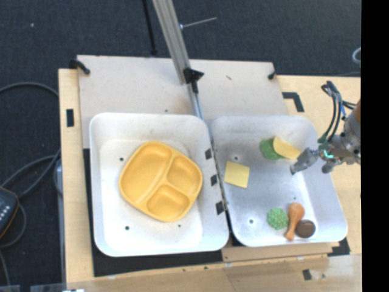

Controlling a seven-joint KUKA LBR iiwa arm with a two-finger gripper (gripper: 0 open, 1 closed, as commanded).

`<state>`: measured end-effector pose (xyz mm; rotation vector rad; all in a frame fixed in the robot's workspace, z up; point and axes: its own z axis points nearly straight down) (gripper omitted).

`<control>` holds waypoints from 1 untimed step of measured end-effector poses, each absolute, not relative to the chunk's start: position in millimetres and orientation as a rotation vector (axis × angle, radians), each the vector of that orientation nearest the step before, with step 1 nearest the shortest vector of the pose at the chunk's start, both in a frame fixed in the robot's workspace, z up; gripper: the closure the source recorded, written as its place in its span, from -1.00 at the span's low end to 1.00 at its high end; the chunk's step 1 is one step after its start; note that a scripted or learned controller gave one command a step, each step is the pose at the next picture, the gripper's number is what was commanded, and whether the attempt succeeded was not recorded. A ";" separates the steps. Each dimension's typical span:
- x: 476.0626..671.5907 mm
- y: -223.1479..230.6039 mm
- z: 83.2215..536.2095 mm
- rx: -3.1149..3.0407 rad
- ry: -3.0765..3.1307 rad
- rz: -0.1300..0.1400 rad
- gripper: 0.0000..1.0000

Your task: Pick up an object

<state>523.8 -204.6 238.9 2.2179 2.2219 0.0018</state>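
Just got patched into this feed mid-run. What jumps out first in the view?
The big yellow divided plate lying alone in the left bin grabs the eye. The right bin holds the small things: a yellow square near its left side, a green and yellow piece up top, and a drumstick at the bottom. The gripper sits at that bin's right edge.

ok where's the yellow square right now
The yellow square lies flat in the right bin, near its left wall, left of the green and yellow pieces.

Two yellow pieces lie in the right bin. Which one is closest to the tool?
The yellow wedge resting against the green lump, just left of the tool. The flat yellow square lies farther off, near the divider.
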 end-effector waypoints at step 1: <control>514.9 -201.8 182.1 2.223 2.223 -0.004 -1.00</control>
